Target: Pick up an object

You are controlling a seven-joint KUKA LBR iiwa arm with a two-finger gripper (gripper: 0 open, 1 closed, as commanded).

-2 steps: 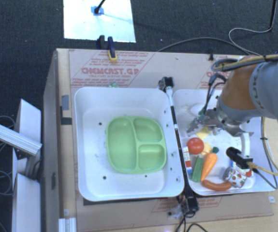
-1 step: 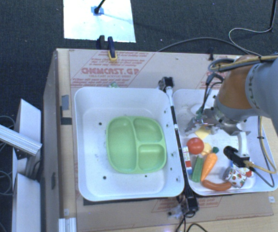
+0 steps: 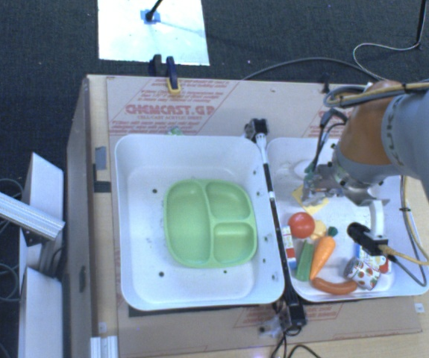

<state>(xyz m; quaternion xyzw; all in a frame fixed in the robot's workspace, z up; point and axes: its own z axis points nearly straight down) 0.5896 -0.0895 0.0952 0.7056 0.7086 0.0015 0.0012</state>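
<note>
In the right bin (image 3: 404, 293), the gripper (image 3: 317, 189) (finger state unclear) hovers just above the tomato (image 3: 301, 224).

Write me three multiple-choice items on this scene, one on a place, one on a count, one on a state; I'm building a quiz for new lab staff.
1. Where does the light green plastic divided tray lie?
A. left white bin
B. right white bin
C. on the cardboard

2. How many compartments does that tray have?
A. two
B. three
C. five

3. How does the orange toy carrot with a green top lie?
A. between the pincer's fingers
B. loose in the right bin
C. on the tray

Key: 1 A, the tray lies in the left white bin. 2 B, ridges split it into three wells. 3 B, the carrot lies on the floor of the right white bin, below the pincer.
</note>
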